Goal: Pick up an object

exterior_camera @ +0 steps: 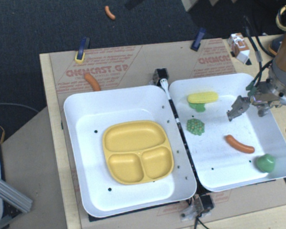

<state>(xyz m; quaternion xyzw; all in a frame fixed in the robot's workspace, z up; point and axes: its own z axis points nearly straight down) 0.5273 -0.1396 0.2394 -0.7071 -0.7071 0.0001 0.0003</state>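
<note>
Above the right bin [272, 122], gripper [249, 107] spread open over smooth sausage [239, 144]

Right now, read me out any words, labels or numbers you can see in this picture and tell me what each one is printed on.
"CHEMCAST GP" in faded red, on the brown board under the bins, behind the left bin; the last letters are unsure.
The same red print repeats on the board behind the right bin, cut off and too blurred to read fully.
A small tag by the board's far right corner carries marks too small to read.
</note>
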